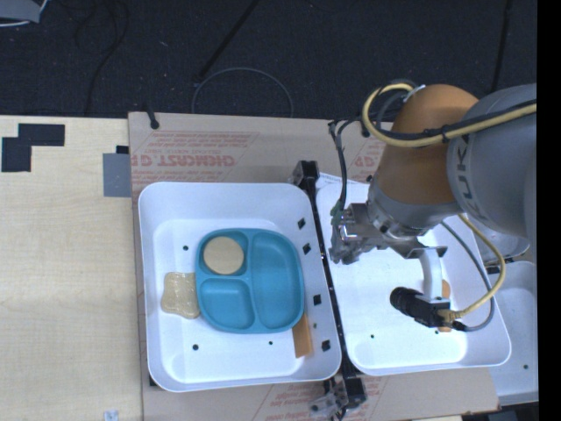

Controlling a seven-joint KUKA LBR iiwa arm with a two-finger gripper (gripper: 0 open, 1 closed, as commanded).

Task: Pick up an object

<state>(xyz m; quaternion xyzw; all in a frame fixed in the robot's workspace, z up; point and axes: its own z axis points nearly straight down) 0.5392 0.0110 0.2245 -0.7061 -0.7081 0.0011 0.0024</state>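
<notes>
Looking down: 2 white bins sit side by side on a cardboard sheet over a pale wood bench.
Left bin: holds a blue tray, a tan piece and a thin wooden stick.
Tray: blue, 3 compartments, lying flat at the middle of the left bin.
Disc: round and tan, lying in the tray's far-left compartment.
Tan piece: pale and lumpy, on the bin floor, touching the tray's left edge.
Stick: brown, lying by the tray's near-right corner, close to the bin's right wall.
Right bin: mostly covered by the arm; the near part of its floor shows bare white.
Arm: grey, reaching in from the right, with an orange band above the wrist and yellow and black cables looping round it.
Gripper: low over the left side of the right bin, just beside the wall between the 2 bins.
Hand state: cannot tell; the wrist hides it and I see nothing held.
Black part: a dark cylinder with an orange tip, under the arm, over the right bin's floor; I cannot tell whether it is loose or part of the arm.
Bench marks: black shapes and a grey square on the wood at far left.
</notes>
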